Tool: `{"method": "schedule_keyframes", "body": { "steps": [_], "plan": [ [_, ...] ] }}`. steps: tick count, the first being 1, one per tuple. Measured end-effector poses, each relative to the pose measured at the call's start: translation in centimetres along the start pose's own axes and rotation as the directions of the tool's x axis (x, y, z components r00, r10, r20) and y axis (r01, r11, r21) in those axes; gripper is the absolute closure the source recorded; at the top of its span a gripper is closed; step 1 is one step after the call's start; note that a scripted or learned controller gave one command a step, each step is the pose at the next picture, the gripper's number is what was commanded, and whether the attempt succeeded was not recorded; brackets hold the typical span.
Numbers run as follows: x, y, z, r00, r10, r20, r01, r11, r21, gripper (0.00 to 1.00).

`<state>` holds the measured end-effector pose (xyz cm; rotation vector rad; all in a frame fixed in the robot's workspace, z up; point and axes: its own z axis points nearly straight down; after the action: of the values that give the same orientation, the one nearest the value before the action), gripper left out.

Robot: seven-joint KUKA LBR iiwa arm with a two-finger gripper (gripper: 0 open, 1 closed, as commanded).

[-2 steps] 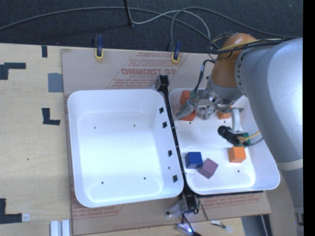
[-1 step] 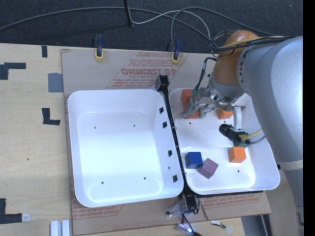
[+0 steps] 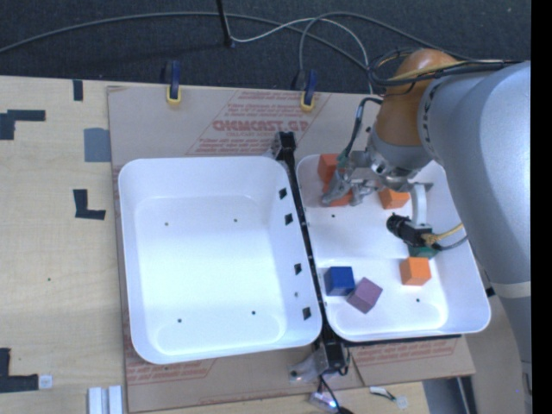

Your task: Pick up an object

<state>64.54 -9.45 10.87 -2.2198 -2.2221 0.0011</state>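
Observation:
The right bin [image 3: 448, 313] holds several small blocks. A red-orange block [image 3: 328, 167] lies in its far left corner, and my gripper [image 3: 347, 192] is low in the bin right beside and partly over it, with a bit of orange showing under its tip. Another orange block [image 3: 394, 199] sits just right of the gripper. Nearer the front lie an orange cube [image 3: 415, 271], a blue cube [image 3: 340, 280] and a purple cube [image 3: 365, 295]. The gripper body hides whether anything is held.
The left bin [image 3: 138, 231] adjoins the right one along a black-clipped divider [image 3: 297, 231]. The grey arm [image 3: 492, 162] covers the right bin's right side. A black and green cable fitting [image 3: 410, 232] hangs over the middle of the right bin.

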Motion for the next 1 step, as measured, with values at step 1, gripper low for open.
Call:
{"method": "schedule_keyframes", "body": {
  "steps": [1],
  "plan": [
    [-2.7, -0.8, -9.89, 1.0, -0.014, 0.002, 0.014, 1.0, -0.009, 1.0]
  ]
}}
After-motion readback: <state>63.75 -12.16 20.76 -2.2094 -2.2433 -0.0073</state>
